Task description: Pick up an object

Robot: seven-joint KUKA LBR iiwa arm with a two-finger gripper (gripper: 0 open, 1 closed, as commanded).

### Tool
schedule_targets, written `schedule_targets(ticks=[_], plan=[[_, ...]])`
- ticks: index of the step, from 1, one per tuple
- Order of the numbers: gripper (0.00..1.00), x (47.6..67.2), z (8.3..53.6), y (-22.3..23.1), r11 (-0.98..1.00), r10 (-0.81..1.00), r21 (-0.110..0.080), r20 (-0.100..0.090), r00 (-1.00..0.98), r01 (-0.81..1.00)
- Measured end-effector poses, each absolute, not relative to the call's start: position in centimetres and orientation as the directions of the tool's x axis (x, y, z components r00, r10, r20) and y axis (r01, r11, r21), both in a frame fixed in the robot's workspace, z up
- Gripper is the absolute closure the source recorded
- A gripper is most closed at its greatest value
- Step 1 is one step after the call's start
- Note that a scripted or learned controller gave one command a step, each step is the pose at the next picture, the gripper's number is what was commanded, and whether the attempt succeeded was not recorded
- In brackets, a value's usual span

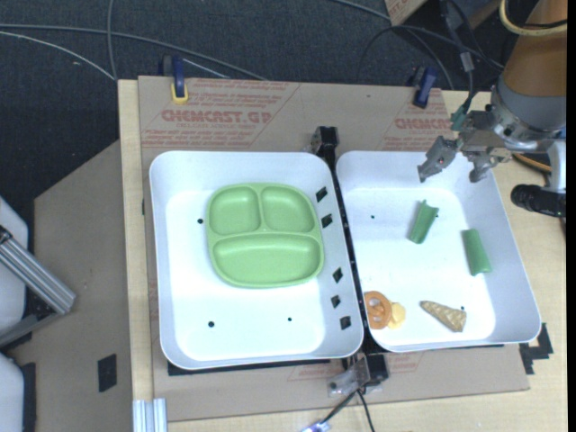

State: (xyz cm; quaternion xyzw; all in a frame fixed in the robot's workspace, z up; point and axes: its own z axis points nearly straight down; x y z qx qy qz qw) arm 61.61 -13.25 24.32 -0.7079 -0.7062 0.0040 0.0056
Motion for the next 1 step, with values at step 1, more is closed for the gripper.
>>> schedule_targets(ticks=[1], plan=[[0.00, 61.85, 25.04, -13.23, 0.000, 1.000, -0.001, 0.000, 0.000, 1.000]])
